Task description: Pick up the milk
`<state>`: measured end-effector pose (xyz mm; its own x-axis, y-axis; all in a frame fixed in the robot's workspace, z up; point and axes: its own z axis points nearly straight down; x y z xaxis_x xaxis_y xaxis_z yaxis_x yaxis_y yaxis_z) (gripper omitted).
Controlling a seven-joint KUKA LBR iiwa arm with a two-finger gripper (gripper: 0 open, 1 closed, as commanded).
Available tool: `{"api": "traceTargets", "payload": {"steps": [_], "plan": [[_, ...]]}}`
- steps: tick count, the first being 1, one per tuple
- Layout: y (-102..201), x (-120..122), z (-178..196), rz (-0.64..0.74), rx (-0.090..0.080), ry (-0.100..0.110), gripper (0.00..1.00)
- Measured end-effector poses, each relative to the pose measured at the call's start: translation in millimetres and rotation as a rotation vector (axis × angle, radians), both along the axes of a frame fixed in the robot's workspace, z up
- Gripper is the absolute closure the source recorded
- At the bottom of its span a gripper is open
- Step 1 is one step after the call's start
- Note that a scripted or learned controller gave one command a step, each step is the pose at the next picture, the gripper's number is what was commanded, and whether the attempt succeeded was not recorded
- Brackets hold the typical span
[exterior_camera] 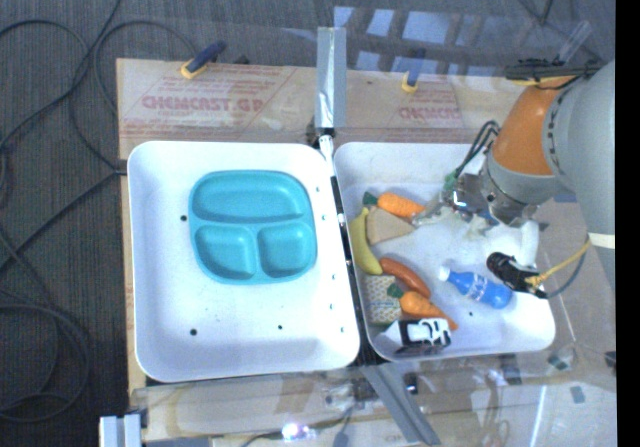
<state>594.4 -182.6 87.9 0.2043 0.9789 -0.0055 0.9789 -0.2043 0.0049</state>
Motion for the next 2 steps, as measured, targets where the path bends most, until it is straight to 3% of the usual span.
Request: {"api": "traceTargets", "payload": {"steps": [1, 2], "plan": [[58.4, 16.0, 0.3, 0.179, 0.001, -0.003, 0.00], [72.2, -14.3, 1.1, 0.309, -0.001, -0.005, 0.00]]}}
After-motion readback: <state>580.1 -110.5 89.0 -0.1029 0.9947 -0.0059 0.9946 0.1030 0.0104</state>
